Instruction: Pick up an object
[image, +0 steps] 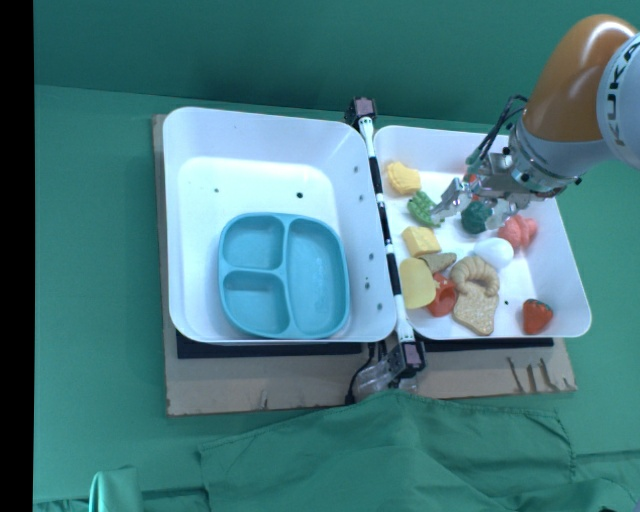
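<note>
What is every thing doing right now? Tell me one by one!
End effector: low in the right bin, right over a dark green toy.
Dark green toy: under the end effector, whether gripped is unclear.
Blue tray: lying flat in the left bin.
Strawberry: lying in the right bin's near corner.
White egg: resting beside the croissant.

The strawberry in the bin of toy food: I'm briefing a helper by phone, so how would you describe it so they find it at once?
Look at the right-hand white bin, the one crowded with toy food. Go to its near right corner, where the strawberry lies by itself, to the right of the tan waffle-like piece. It is the one bright red item with a small green leafy top.
</note>
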